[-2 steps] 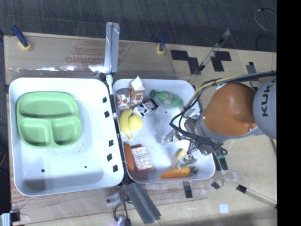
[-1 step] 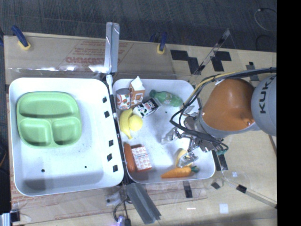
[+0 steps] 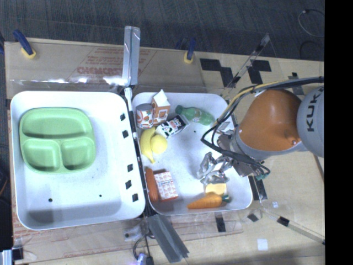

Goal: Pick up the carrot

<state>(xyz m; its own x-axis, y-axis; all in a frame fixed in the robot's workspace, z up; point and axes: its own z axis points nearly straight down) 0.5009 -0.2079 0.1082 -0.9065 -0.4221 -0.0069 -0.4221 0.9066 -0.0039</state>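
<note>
We see two white bins side by side on the counter. The left bin carries a green divided tray in its far-left part. The right bin holds the clutter.

The carrot lies on its side along the near wall of the right bin, toward the near-right corner, its narrow end pointing left. A small yellow block sits just beyond it on the far side, touching or nearly so; we cannot tell which.

The gripper hangs over the right part of the right bin, just beyond the yellow block and near the carrot but apart from it. Its metal parts blur together from above; we cannot tell how far open it is, and nothing can be made out in its grasp. The arm with its orange band comes in from the right, over the bin's right rim.

Elsewhere in the right bin: a yellow banana-like fruit near the left wall, a reddish box nearer to us beside it, a can and a small carton in the far-left corner, a black-and-white item just right of them, and a green bottle lying along the far wall.
</note>
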